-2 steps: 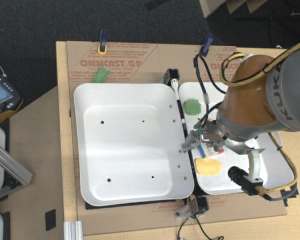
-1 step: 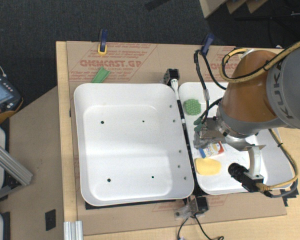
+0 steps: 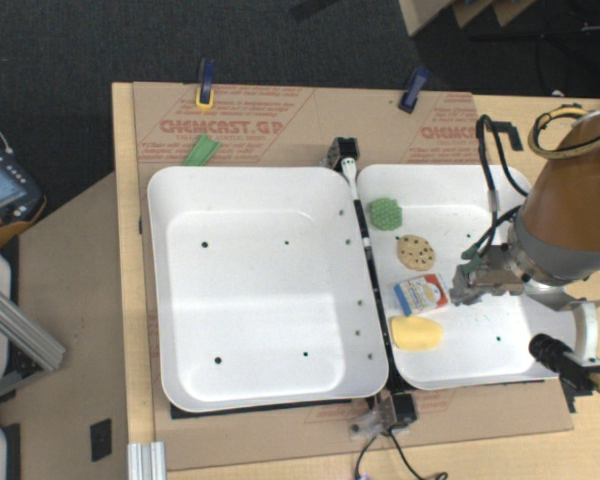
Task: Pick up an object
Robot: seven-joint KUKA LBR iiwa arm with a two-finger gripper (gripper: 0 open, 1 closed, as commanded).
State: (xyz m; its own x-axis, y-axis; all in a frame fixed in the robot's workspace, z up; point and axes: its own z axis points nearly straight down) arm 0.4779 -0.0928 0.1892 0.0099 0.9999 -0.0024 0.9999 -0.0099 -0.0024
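Where four objects [image 3: 413, 278] lie (right bin [image 3: 450, 368]), gripper [image 3: 467, 286] hovers.

Robotics laboratory test station. Indicated by an industrial arm [image 3: 570, 208] with orange band and trailing black cables, two shallow white bins [image 3: 180, 298] set side by side on a protective cardboard sheet [image 3: 280, 118] fastened with blue clamps [image 3: 206, 83], aluminium framing [image 3: 20, 328] at left, and dark carpet [image 3: 130, 18] beneath the bench.
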